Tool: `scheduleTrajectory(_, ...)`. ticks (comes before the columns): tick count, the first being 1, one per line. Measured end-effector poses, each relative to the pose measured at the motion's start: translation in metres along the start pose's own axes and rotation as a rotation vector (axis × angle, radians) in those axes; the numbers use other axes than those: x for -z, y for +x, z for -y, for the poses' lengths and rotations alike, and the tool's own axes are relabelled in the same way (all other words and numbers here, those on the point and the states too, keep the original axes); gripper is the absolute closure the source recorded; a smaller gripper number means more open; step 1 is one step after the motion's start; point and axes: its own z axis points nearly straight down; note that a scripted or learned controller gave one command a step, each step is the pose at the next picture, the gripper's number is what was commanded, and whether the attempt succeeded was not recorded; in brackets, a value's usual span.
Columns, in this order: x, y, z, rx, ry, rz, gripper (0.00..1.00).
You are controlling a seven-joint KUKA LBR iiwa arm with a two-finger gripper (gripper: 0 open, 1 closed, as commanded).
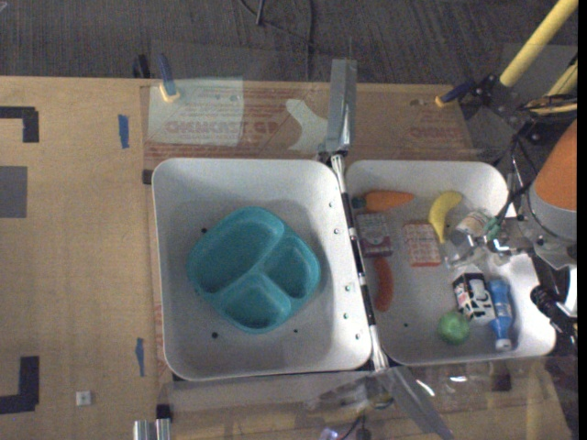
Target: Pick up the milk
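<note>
The milk [470, 298] is a small black-and-white carton lying in the right bin [417, 342], near its right side. My gripper [474, 235] hangs over the same bin, a little beyond the carton and just right of the banana [444, 213]. The gripper and the milk are apart, and nothing shows in its grasp. The grey arm with its orange band [561, 177] comes in from the right edge.
Next to the milk lie a blue bottle [500, 314] and a green ball [453, 327]. A carrot [389, 200], two red packets [421, 243] and a brown sausage [382, 282] fill the bin's left half. A teal divided plate [254, 268] sits in the left bin [183, 191].
</note>
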Motion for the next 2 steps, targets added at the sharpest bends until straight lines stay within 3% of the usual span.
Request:
scheduleTrajectory(1,-0.053,-0.006,0.006,0.024,-0.008,0.002,0.00)
scheduleTrajectory(2,-0.041,-0.009,0.005,0.020,-0.014,0.008,1.00)
